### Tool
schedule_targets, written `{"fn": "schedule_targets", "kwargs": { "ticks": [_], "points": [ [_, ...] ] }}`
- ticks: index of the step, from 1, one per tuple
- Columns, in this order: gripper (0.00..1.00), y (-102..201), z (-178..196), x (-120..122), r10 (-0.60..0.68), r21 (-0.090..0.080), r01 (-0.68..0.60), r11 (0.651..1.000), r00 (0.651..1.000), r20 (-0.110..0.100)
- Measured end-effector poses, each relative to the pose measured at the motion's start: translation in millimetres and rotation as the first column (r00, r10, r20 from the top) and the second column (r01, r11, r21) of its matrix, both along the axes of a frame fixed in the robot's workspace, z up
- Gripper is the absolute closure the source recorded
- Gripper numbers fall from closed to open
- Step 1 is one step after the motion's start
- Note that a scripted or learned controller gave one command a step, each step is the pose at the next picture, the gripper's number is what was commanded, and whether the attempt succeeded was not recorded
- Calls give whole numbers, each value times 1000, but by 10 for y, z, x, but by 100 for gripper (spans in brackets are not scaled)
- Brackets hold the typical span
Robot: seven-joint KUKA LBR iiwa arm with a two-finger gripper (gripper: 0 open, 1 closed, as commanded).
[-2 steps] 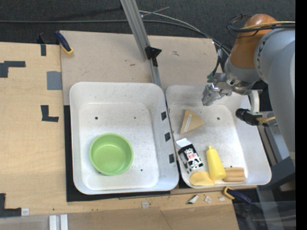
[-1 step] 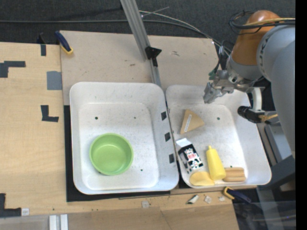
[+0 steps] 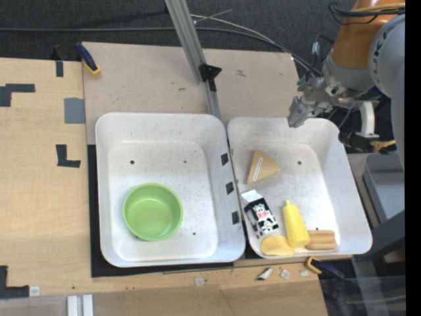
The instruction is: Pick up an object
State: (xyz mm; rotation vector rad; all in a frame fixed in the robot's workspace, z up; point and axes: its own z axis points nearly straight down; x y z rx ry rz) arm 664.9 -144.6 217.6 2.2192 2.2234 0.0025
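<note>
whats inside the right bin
The right bin holds a tan wedge, a black and white carton, a yellow bottle, a pale yellow piece and a tan roll. The bottle covers part of both.

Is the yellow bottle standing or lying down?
Lying down: the bottle rests lengthwise on the right bin's floor, nozzle pointing up-frame.
</note>
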Motion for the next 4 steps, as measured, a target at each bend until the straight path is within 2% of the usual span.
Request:
{"fn": "schedule_targets", "kwargs": {
  "ticks": [1,2,4],
  "points": [
    [100,7,146,3,0,0,0,1000,1000,-2],
    [100,560,20,-41,3,1,-3,1000,1000,-7],
    [100,1575,173,-90,5,1,-5,1000,1000,-5]
  ]
}}
